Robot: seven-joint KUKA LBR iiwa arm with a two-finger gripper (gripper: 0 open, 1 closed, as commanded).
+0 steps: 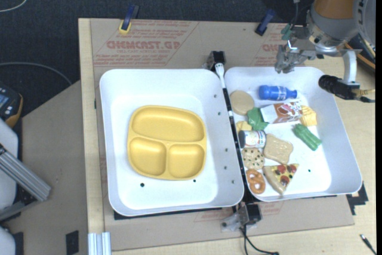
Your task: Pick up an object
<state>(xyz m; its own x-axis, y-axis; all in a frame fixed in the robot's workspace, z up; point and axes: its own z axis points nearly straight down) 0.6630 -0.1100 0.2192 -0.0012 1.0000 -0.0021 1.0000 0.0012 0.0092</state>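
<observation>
My gripper (287,64) hangs over the far rim of the right bin (341,146), its fingers close together with nothing seen between them. Just in front of it lies a blue bottle (277,92). Nearer the camera sit a tan round cookie (242,101), a green piece (257,117), a red and white packet (288,111), a yellow block (308,116), a green pickle-like piece (307,136), a small can (254,139), a bread slice (278,149), a cracker (253,158), a pretzel (256,181) and a pizza slice (283,175).
The left bin (113,146) holds a yellow divided tray (168,141). Both bins rest on a cardboard sheet (149,45) held by blue clamps (128,18). A black clip (216,60) sits where the bins meet at the far side.
</observation>
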